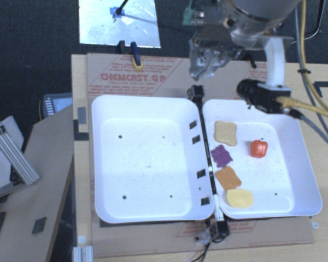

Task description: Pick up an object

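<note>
Metal/grey: my gripper, up high past far edge of bins, over the cardboard sheet.
Fingers: blurred, can't tell if apart or together; nothing seen between them, touching nothing.
Arm: comes in from right, top of view, wrist tipped down; yellow cables trail off right.
Right bin: white, shallow, smooth plastic. Holds tan bread-shaped slab, red chunky piece, purple ragged flat bit, orange flat wedge, yellow rounded disc.
Spacing: purple + orange near the divider; red apart to the right.
Left bin: white, few dark specks.
</note>
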Available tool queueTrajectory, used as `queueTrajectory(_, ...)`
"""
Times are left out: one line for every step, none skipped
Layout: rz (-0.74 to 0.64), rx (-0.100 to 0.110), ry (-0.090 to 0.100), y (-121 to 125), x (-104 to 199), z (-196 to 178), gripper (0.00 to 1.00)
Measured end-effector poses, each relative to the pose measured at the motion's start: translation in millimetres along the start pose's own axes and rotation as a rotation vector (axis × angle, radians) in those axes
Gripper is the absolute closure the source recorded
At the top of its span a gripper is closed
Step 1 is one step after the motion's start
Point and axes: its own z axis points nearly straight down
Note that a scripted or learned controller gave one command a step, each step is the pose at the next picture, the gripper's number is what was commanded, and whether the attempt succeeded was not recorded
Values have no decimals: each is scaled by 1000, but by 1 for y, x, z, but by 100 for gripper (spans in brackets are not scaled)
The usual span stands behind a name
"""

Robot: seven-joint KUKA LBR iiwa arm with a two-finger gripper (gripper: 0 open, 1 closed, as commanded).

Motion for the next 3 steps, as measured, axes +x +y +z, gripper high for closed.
queueTrajectory(-9,-2,1,50,49,15,100)
queueTrajectory(6,-2,-2,11,-58,-1,100)
queueTrajectory(3,0,-1,-37,-118,0,100)
